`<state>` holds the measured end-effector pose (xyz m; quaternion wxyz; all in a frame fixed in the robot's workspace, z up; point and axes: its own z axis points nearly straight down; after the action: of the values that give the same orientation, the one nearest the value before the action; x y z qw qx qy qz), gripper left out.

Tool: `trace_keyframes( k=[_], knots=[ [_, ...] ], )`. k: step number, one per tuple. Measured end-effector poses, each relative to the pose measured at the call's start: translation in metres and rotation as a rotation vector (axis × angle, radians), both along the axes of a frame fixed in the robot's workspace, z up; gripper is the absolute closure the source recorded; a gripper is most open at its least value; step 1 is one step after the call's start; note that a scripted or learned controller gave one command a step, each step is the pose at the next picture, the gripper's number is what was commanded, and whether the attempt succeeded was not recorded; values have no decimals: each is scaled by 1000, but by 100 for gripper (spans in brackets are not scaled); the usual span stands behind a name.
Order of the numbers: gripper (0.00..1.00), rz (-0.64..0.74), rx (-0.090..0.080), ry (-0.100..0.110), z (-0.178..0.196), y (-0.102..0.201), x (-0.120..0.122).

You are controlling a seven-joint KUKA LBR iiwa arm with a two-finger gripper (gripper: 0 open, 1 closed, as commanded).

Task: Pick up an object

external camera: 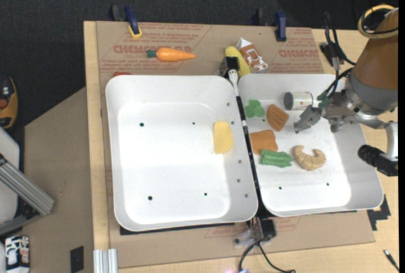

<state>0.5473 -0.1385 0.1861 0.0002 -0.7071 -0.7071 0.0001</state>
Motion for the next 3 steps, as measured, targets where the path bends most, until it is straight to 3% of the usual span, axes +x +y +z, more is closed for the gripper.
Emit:
trace_keyframes(
  k=[1,2,3],
  knots=[
    [0,2,2,0,-104,49,-1],
    [0,3,-2,-8,-100,47,68],
    [100,1,0,-9,-88,47,67]
  ],
)
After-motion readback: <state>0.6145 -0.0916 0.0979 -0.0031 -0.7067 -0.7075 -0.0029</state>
